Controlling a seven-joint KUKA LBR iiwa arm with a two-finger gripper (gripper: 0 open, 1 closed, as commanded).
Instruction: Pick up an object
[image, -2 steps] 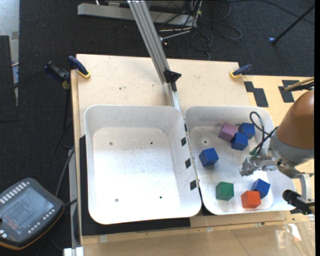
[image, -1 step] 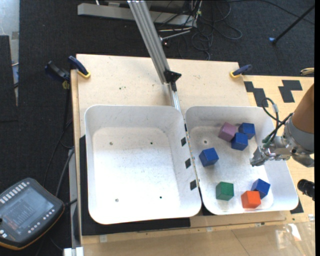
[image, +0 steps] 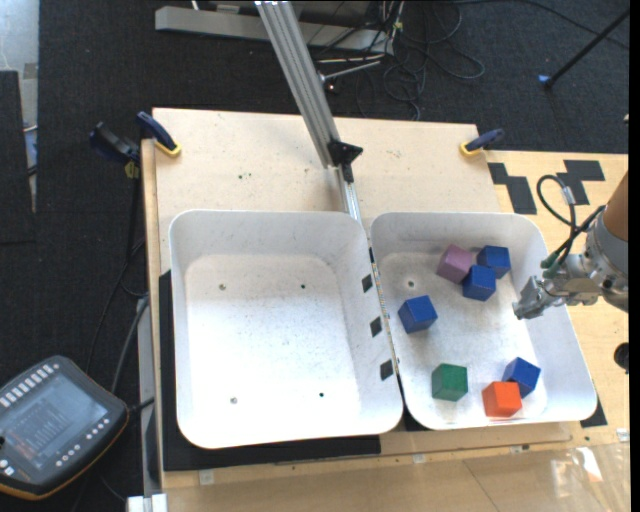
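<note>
My claw (image: 530, 303) hangs over the right bin (image: 570, 345), near its right wall; if it is released or clenched I cannot tell. Left of my claw lie a purple block (image: 456, 263) and blue blocks (image: 479, 282). Below it sit a green block (image: 450, 381) and an orange block (image: 502, 398).

Pale speckled bench (image: 270, 160) with 2 white bins, left bin (image: 190, 300) beside right bin (image: 570, 350).

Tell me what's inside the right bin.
The right bin holds seven blocks: a purple one, four blue, a green one and an orange one. The hand covers a patch near the right wall.
</note>
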